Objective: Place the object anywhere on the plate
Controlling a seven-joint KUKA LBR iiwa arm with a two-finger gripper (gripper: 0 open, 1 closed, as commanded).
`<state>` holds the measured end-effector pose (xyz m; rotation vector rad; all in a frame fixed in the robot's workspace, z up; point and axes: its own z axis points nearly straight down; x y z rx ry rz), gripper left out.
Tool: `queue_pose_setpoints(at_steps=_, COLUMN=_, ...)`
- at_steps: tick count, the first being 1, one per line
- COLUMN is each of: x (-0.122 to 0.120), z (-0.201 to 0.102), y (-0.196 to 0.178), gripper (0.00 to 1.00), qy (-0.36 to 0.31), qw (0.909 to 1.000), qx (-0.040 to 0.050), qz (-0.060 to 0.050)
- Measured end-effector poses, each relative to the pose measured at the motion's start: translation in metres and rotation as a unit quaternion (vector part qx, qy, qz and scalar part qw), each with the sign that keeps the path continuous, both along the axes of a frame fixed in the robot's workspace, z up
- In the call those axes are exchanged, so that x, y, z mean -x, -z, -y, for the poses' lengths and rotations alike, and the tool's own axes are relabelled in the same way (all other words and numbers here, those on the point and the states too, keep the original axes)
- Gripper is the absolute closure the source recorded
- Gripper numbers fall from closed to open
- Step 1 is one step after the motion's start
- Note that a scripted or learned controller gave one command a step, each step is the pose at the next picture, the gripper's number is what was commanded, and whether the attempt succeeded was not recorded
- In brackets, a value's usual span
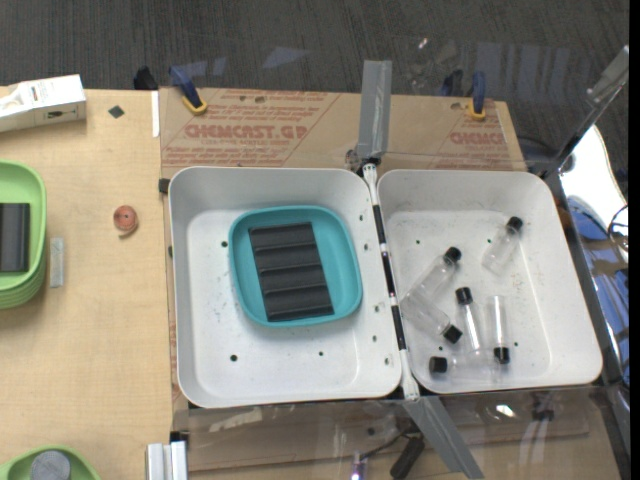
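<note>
In the right bin (560,353), nearest: a loose black cap (437,365); behind it, clear black-capped vials (495,320) lay scattered. In the left bin (200,353), well apart from them: a teal plate (346,258) bearing a black ribbed block (290,273). Gripper state: could not be told.

I'm looking down on a light wooden bench top (90,368) that fills the left of the frame, and beyond it, along the top, there's dark grey carpeted floor (300,18). A sheet of brown cardboard (270,128) printed in red lies across the upper middle, with a yellow-tipped clamp (188,93) at its upper-left corner and another clamp (478,106) at upper right. At far left I've got a stack of green trays (22,238), a white box (40,103) above it, and a small pinkish disc (124,218). Lighting's even, with soft glare along the clear panel at the bottom
</note>
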<state>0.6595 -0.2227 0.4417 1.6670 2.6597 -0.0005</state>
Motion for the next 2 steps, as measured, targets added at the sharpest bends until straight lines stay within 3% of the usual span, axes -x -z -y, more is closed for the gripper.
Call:
queue_pose_setpoints(at_steps=1, x=0.0001, z=0.0000, y=-0.0004, gripper=0.00, qy=0.042, qw=0.9991, qx=0.0001, qz=0.000)
queue_pose_setpoints(at_steps=2, x=-0.0003, z=-0.0009, y=0.0005, gripper=0.00, qy=-0.033, qw=0.9994, qx=-0.0001, qz=-0.001)
